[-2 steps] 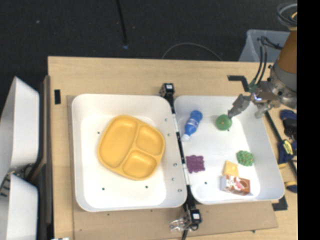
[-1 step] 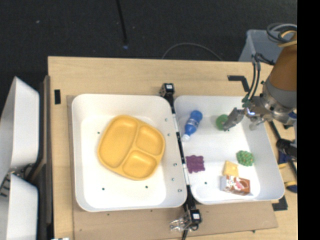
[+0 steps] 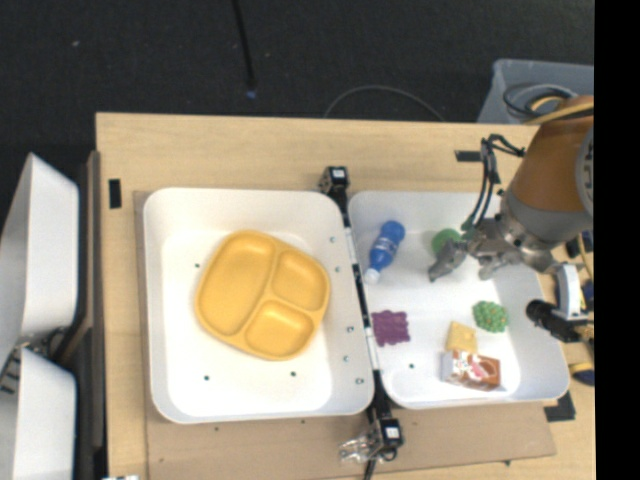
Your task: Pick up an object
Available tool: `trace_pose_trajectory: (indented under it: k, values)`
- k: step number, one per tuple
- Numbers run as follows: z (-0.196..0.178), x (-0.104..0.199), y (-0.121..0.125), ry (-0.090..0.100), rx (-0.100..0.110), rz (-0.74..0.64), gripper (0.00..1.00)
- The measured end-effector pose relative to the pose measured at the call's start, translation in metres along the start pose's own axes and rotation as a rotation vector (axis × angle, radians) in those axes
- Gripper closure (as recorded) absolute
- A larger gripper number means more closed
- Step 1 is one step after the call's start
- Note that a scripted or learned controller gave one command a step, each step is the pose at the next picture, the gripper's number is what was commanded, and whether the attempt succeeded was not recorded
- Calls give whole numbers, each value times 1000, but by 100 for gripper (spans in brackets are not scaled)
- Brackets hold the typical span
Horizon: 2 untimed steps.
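Two white bins (image 3: 160, 268) on tan bench (image 3: 220, 148), dark floor (image 3: 120, 38)

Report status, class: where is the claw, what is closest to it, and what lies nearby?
Claw low over right bin, nothing between fingers. Green object right beside it. Blue bottle to one side, apart.

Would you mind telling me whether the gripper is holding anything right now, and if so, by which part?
Nothing is held. The gripper hangs with jaws open over the right bin, just beside the green object, with nothing between them.
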State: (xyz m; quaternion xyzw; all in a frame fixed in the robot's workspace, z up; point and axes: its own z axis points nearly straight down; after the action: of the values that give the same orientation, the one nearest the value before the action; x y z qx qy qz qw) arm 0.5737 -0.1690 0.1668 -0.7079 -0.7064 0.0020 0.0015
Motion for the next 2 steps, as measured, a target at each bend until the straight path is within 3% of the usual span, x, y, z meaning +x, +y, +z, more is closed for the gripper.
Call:
trace_pose_trajectory:
  k: [1,2]
  values:
    - [42,2,2,-1,-4,2,0]
    - [29,1,3,-1,-10,6,100]
